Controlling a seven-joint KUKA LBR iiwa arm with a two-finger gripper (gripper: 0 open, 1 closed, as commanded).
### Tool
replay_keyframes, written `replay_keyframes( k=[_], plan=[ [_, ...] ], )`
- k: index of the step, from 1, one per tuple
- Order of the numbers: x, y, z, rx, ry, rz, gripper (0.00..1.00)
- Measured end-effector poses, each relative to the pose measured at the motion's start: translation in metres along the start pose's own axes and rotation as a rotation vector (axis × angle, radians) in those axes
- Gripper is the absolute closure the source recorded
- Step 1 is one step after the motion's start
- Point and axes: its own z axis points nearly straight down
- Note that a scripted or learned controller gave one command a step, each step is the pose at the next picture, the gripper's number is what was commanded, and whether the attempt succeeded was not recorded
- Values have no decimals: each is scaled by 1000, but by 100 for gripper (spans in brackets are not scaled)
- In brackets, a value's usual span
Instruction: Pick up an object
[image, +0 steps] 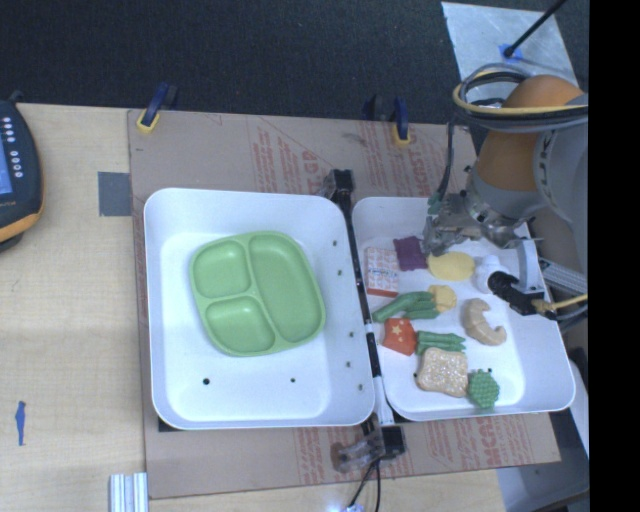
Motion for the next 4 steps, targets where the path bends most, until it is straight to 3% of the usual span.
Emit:
replay_keyframes(
  k=[1,2,3,4],
  plan=[
    [0,0,1,1,0,-1,0],
    [30,6,30,7,5,3,0],
    [30,9,15,1,9,3,100],
    [30,8,16,3,9,3,0]
  ],
)
